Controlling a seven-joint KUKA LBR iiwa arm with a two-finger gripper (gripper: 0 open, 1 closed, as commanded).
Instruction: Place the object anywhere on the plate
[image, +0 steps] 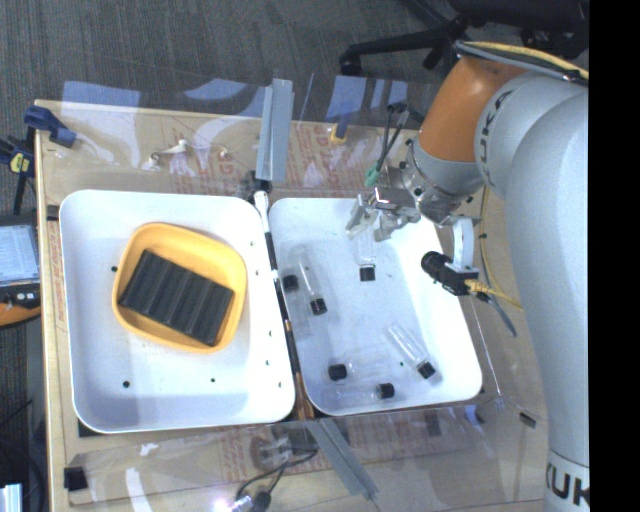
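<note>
Well, the two-finger metal gripper (372, 217) hovered with fingers apart, gripping nothing, the dark ribbed rectangular block (177, 296) far off its left on the yellow plate (232, 268).

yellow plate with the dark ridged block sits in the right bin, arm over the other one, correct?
Wrong bin. The camera view shows the yellow plate with the dark ridged block in the left bin; the arm is over the right bin, among small clear vials.

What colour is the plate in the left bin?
Yellow; the plate carries a dark ribbed block, seen in the camera view.
</note>
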